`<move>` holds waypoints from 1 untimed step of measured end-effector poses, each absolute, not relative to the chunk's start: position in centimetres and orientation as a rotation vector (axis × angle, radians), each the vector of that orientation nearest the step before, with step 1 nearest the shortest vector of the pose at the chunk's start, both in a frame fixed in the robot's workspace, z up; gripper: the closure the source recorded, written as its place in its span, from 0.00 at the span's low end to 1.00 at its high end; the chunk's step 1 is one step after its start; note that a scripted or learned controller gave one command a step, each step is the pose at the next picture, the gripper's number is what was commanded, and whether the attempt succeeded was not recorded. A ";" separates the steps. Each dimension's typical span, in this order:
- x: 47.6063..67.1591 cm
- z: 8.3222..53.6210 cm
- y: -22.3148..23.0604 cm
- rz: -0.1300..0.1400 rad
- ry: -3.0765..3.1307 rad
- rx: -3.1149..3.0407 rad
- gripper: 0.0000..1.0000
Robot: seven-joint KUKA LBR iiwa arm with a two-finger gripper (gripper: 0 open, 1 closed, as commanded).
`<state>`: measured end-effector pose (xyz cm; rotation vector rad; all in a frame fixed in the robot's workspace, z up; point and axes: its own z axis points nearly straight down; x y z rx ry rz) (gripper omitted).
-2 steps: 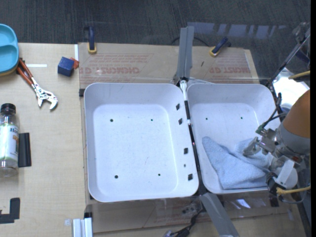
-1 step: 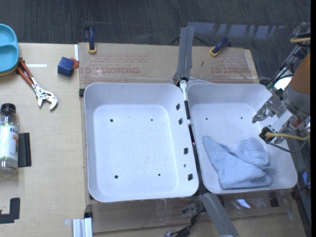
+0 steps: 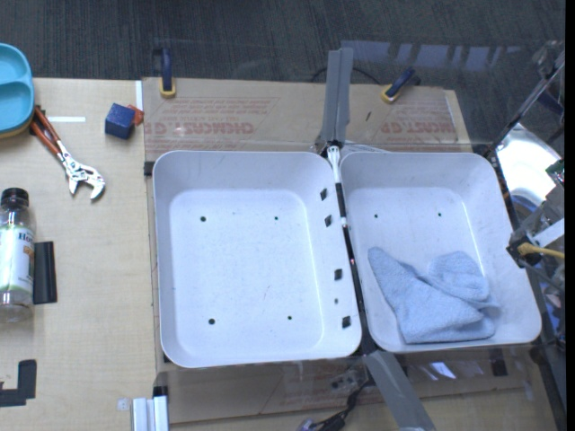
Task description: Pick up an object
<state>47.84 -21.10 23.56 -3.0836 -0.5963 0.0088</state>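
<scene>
Since only one loose thing is seen in the bins, the grey cloth (image 3: 434,296) is taken as the thing to be picked up. It is crumpled in the right bin (image 3: 404,180), toward the near-right corner, w/ a flat pointed flap at its left end and a thicker bunched lump at upper right. Its long axis is judged to run roughly left-to-right across the bin floor, tilted a bit down to the right. The left bin (image 3: 171,241) is touching the right one along the middle clips.

At the right edge of the view, just beside the right bin's rim, some dark hardware w/ a yellowish bit is seen, approx level w/ the cloth; whether that is the pincer can't be told, so its opening and any hold can't be told either. If it is, the cloth lies to its left, near, and the bunched lump is the nearer end.

Outside the bins, on the bench at left: a wrench (image 3: 70,163), a blue block (image 3: 119,120), a bottle (image 3: 14,251), a blue dish (image 3: 13,86).
</scene>
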 end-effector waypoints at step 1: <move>47.7 23.8 -21.9 0.011 -0.532 -3.095 0.00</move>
